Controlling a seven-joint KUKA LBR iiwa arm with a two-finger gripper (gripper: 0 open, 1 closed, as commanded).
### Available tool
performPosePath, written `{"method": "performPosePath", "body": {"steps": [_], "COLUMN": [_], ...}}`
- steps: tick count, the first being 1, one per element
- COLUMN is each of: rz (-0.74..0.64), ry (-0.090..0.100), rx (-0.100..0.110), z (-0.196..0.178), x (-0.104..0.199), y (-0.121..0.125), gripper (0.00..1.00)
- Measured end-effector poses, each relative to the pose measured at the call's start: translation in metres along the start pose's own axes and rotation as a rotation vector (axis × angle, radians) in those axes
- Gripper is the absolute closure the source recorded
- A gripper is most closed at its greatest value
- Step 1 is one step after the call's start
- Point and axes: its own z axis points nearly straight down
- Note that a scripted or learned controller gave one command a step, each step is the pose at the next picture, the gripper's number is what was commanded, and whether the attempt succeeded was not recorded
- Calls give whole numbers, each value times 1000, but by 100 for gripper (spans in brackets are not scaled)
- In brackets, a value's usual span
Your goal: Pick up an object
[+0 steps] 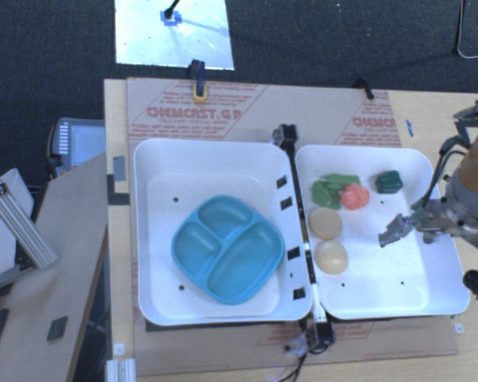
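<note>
- The pincer (392, 233) hangs low over the right-hand bin (382, 293), over bare white floor, with nothing between its tips that I can see; how wide it stands open I cannot tell from this slant.
- The things to pick all lie to its left and beyond it: two pale round pieces (328, 239) nearest, toward the divider; an orange-pink ball (354, 196) touching a green leafy lump (331, 188) further back; a dark green piece (389, 182) almost straight behind the pincer.
- If it drops where it hangs, I'd judge it closes on nothing, since no piece sits beneath it.
- The ball and the leafy lump touch, so a grab there could nudge one aside or catch both.
- The round pieces look smooth and could roll off the tips.
- The arm (474, 189) is cut off at the right edge.
- The blue divided plate (227, 249) lies in the far left bin (159, 213), well apart.
</note>
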Motion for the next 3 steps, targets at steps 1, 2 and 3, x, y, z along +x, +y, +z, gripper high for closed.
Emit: {"method": "performPosePath", "body": {"steps": [1,2,3], "rz": [-4,-2,-1], "ry": [-3,-1,-1], "rx": [-13,-10,-9], "z": [-6,55,99], "x": [0,5,0], "y": [3,7,6], "gripper": [0,0,0]}}
